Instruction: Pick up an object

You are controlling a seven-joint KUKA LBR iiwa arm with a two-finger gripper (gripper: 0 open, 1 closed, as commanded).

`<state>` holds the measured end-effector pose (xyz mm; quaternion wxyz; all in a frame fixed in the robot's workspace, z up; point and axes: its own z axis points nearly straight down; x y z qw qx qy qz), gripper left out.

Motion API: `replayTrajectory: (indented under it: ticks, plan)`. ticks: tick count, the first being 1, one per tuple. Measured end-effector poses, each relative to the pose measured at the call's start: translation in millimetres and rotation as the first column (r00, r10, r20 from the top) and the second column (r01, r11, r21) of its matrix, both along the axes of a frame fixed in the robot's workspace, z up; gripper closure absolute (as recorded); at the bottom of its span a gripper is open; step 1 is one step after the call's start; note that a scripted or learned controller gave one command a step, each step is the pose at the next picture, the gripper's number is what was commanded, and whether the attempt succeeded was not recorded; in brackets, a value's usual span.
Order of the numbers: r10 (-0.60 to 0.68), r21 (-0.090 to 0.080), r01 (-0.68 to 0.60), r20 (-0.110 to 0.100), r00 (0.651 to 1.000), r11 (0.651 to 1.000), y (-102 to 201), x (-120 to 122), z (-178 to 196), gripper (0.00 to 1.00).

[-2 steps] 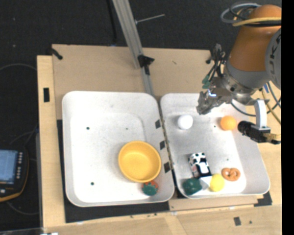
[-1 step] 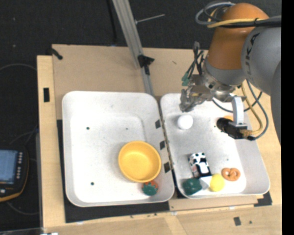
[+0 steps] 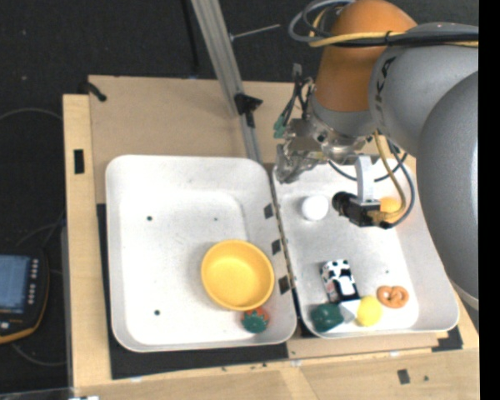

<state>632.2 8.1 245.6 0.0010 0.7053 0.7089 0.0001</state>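
The grey arm with the orange band is reaching in from the right and is holding its two-finger gripper (image 3: 288,167) over the far left corner of the right-hand shallow white bin (image 3: 425,261), close to where the two bins are meeting. From this slanted view I cannot tell whether the gripper is open or closed, and nothing is showing in its grasp. The task is naming no particular thing, so any item is serving as a target. The likeliest is the small white round plastic object (image 3: 314,207), which is lying just beside the gripper and apart from everything else, so it is looking the easiest to approach. That bin's other contents are crowding along its near edge, where the wall is probably hindering a clean descent: a black-and-white patterned block (image 3: 337,278), a dark green lump (image 3: 325,315), a yellow ball (image 3: 368,311) just beside the lump, and an orange pretzel-shaped toy (image 3: 392,296). In the left-hand white bin (image 3: 150,198) a yellow plastic bowl (image 3: 237,273) is sitting upright near the shared wall, with a small teal and red thing (image 3: 256,319) lying against its near side. The pick is seemingly in its approach stage, with lifting not yet done.
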Motion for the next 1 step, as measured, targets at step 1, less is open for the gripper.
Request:
replayTrajectory:
  ticks: [1]
  plan:
    - [0.001, 0.001, -0.001, 0.0, 1.0, 1.0, 57.4, 19.2, -7.7, 1.0]
